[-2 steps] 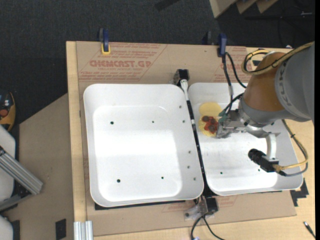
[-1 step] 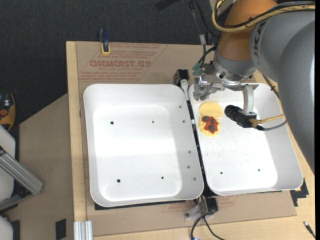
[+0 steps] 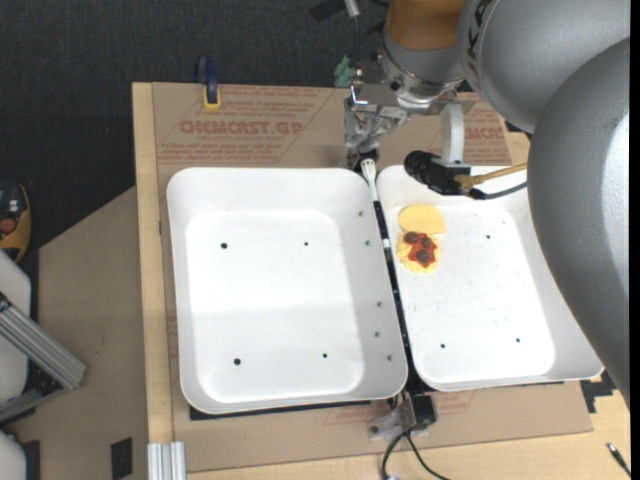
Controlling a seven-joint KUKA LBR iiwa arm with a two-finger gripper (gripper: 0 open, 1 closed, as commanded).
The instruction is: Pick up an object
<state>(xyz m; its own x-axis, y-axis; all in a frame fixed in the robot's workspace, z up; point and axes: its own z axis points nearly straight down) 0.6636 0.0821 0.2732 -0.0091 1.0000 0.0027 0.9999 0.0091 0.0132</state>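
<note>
A small yellow object with red and dark blobs on it lies in the right bin, near its far left corner. My gripper hangs over the far edge of the bench, just behind the seam where the two bins meet. It is up and to the left of the yellow object and apart from it. I see nothing held in it.
The left bin sits beside the right one, their rims touching. Both rest on a brown cardboard sheet with a blue and yellow clamp at its far edge. The grey arm covers the right bin's far right part.
</note>
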